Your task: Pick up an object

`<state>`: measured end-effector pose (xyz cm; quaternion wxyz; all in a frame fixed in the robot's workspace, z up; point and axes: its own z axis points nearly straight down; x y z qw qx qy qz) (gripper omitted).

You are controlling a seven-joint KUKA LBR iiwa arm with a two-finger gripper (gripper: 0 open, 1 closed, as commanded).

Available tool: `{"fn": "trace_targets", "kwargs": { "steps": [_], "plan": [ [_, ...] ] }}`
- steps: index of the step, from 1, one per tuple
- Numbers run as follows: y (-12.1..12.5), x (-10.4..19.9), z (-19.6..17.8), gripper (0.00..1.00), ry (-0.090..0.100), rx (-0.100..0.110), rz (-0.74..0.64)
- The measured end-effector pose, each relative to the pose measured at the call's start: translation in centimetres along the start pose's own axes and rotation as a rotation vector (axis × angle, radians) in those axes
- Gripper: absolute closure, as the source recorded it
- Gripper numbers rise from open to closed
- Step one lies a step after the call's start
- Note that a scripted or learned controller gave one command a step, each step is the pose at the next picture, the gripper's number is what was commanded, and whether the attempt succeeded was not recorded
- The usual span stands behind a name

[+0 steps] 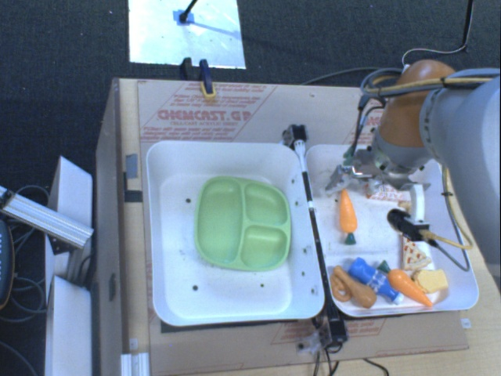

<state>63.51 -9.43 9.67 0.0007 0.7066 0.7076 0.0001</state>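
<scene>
While above carrot (347,212), end effector (354,176)

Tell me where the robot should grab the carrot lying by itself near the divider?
Probably across the orange middle of the carrot, coming straight down from above. It lies flat and alone in the right bin, lengthwise up the picture, so the pincer could likely close from its left and right sides.

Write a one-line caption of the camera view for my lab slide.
KUKA gripper poised above a toy carrot in the right bin; green divided tray in the left bin.
</scene>
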Motion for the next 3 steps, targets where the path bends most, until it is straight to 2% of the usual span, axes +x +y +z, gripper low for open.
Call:
{"fn": "trace_targets", "kwargs": {
  "steps": [1,2,3],
  "plan": [
    [-3.2,1.0,1.3,0.0,0.001,0.001,0.0],
    [-3.1,0.9,0.2,1.0,0.0,-0.002,-0.001],
    [-1.2,7.7,-12.0,1.0,0.002,-0.005,-0.004]
  ]
}}
